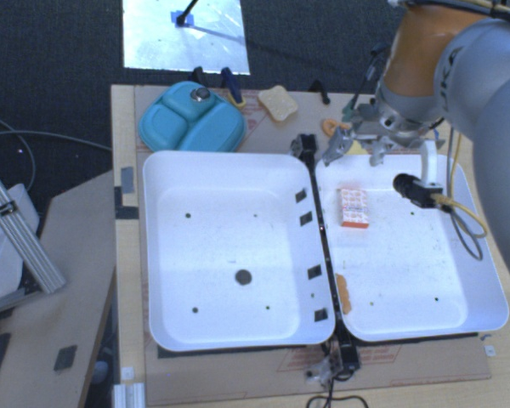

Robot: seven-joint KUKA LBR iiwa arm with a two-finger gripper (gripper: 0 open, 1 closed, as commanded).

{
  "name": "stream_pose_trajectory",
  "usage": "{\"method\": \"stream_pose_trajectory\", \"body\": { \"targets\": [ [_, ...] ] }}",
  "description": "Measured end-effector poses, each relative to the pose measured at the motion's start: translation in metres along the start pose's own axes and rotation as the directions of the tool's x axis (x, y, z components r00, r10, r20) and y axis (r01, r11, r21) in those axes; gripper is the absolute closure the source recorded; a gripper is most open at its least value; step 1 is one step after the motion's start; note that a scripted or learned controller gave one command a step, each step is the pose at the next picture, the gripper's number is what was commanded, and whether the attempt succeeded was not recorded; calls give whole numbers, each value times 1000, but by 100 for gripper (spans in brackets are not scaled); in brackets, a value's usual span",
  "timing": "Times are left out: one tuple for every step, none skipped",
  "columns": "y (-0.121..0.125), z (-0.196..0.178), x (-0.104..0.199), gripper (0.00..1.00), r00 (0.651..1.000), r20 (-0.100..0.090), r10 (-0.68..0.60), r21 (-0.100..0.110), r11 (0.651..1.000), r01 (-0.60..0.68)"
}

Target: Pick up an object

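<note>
While the gripper (357,151) hangs over the far edge of the right bin (408,266), its two fingers stand apart with nothing between them, so this is an empty, spread hand waiting to commit. The likeliest target, a small red-and-white packet (354,207), lies flat on the bin floor just nearer than the gripper and close to the divider between the bins. An orange piece (343,294) sits further toward the near side, tight against that same divider, and a dark round disc (243,276) lies in the left bin (195,228), well apart from the hand.

Here's the worry: that packet looks thin and flat, so the fingers could close above it and come up with nothing, or skid it sideways into the divider wall. Drop too hard and the tips jam on the floor. The orange piece is worse, since the wall beside it leaves little room for a finger. Any offset in the descent probably means a miss.
</note>
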State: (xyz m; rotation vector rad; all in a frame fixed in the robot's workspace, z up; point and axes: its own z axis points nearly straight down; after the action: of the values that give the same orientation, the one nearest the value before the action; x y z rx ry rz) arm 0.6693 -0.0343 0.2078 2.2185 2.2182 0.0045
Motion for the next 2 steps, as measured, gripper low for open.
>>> {"method": "stream_pose_trajectory", "body": {
  "targets": [
    [-2, 77, -65, 0, 1000, 0, 3, 5, 1000, -3],
    [0, 63, -67, 0, 1000, 0, -1, 1, 1000, 1]
  ]
}}
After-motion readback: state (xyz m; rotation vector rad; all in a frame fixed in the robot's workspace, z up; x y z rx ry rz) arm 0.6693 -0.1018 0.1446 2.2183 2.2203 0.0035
